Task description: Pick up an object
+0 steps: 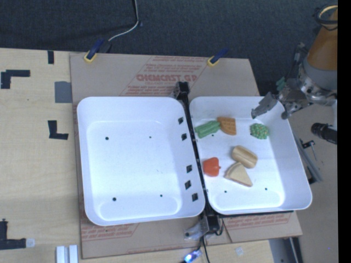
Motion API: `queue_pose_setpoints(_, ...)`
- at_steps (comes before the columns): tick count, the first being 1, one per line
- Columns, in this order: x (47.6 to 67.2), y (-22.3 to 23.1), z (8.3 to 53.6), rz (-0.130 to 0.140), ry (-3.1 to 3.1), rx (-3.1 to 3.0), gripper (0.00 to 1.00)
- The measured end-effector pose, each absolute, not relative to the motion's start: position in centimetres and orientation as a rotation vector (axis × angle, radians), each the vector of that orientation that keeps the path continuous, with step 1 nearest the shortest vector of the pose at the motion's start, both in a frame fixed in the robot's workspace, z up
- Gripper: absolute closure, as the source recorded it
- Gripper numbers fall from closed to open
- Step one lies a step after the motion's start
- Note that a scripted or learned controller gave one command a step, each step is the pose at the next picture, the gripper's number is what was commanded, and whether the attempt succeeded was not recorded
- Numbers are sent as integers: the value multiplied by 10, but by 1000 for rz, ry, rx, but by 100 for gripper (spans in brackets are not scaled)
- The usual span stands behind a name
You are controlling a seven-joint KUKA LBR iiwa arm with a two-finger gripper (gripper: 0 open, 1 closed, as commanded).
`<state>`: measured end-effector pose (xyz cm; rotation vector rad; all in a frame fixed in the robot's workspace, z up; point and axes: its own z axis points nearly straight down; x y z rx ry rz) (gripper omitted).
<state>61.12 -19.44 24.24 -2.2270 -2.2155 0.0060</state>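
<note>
From the one camera above the bench, two white bins sit side by side on a brown cardboard sheet (164, 75). The left bin (93, 201) has its whole floor open. The right bin (293, 199) carries everything: a green piece (208, 129) at about ten o'clock on its floor, touching or just beside an orange-brown piece (227, 125); a bumpy green lump (259, 131) at two o'clock, close to the right wall; a red piece (211, 166) at eight o'clock near the divider; a tan roll (244, 156) around the centre, with a tan wedge (239, 175) just below it, the two nearly touching. The bottom strip of that bin's floor is free, and so is its upper right corner.

The arm comes in at three o'clock, and the gripper (271, 107) hangs over the bin's upper right rim, above the bumpy lump and apart from it. One grey finger (264, 106) slants out toward the bin; whether the fingers are spread or together I cannot tell, and nothing shows between them. The arm's upper part is cut off at the frame's right. A clutter of clips and wires (203, 232) sits at six o'clock between the bins, too small to read.
</note>
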Motion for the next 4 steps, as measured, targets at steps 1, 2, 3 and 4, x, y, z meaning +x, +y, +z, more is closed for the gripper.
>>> queue_pose_setpoints(1, 582, -173, 374, -10, -2232, -2226, 0)
queue_pose_setpoints(2, 536, -189, 542, -13, -2234, -2235, 0)
queue_pose_setpoints(3, 481, -226, 528, 1, -2217, -2226, 0)
queue_pose_setpoints(4, 496, -223, 361, 11, -2212, -2212, 0)
